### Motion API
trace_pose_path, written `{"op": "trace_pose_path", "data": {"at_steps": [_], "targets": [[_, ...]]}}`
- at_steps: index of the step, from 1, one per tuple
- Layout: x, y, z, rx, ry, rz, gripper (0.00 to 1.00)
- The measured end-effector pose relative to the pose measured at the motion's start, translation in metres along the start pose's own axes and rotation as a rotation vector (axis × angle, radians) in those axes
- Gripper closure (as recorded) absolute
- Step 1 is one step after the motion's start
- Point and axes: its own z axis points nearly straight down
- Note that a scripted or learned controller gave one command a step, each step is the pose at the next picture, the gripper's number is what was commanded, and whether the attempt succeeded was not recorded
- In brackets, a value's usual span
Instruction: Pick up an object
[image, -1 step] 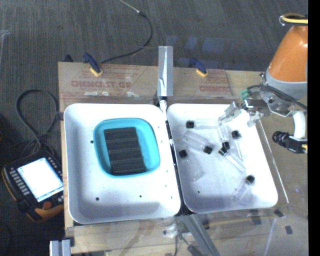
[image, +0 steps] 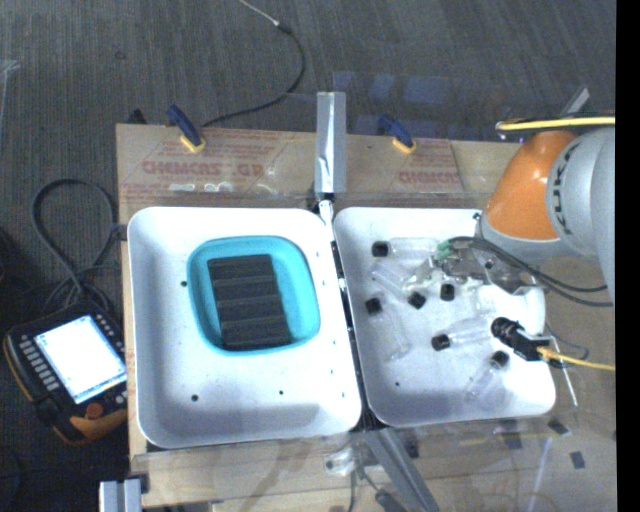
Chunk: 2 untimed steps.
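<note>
Gripper (image: 455, 262) sits low in the right bin (image: 400, 395) among clear vials (image: 470, 330) with black caps. Claw state: cannot tell. Nothing visibly lifted; the pick is not yet done.

A dark grey carpeted floor (image: 120, 60) surrounds a wooden bench (image: 240, 165), which lies left of and behind the gripper. Two blue clamps (image: 183, 127) (image: 397, 132) grip the bench's far edge, up-left of the gripper. Black cables (image: 290, 50) trail over the floor. A lit handheld pendant (image: 70, 365) rests on the carpet far to the gripper's left.
</note>
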Motion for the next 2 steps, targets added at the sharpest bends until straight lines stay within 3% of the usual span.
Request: {"op": "trace_pose_path", "data": {"at_steps": [1, 2], "targets": [[-0.050, -0.005, -0.093, 0.025, 0.006, -0.137, 0.00], [-0.046, 0.018, 0.020, 0.024, 0.009, -0.212, 0.00]]}}
